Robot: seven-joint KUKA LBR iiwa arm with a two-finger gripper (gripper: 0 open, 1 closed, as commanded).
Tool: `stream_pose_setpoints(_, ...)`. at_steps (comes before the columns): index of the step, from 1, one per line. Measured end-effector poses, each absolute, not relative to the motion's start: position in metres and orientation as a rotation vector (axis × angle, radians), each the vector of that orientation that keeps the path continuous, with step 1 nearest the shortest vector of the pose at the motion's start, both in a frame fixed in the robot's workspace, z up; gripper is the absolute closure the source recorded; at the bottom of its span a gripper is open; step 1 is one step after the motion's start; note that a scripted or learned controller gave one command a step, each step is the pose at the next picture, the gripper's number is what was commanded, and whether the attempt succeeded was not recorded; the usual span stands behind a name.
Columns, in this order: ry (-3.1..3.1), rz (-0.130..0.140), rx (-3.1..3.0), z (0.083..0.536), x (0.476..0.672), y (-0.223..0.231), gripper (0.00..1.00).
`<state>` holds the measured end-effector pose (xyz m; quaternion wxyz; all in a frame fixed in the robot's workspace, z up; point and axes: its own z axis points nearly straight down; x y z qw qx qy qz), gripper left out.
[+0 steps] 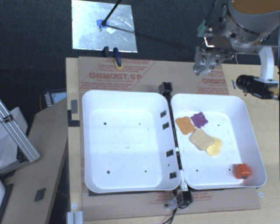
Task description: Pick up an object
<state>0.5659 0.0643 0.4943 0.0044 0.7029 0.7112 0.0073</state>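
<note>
Red block [242, 171] nearest, apart from clustered pieces [199, 133]; claw [204, 66] grip unclear.

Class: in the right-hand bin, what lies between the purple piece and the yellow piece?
The camera view shows a tan piece between the purple piece and the yellow piece, touching the yellow one.

My arm [251, 19] shows as a bulky grey casing with rounded, light-silver shoulders, capped by an orange band [253, 5] along the frame's top edge. Below it sits a darker block of metal fittings with a small teal-green tag on its left side and a faint reddish-white light. The hand [205, 64] is dull grey metal, blurred, so I can't make out finer detail.
</note>
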Motion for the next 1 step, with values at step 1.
stream_pose_setpoints(1,2.233,0.003,2.21,0.4664,0.6016,0.1324,1.0)
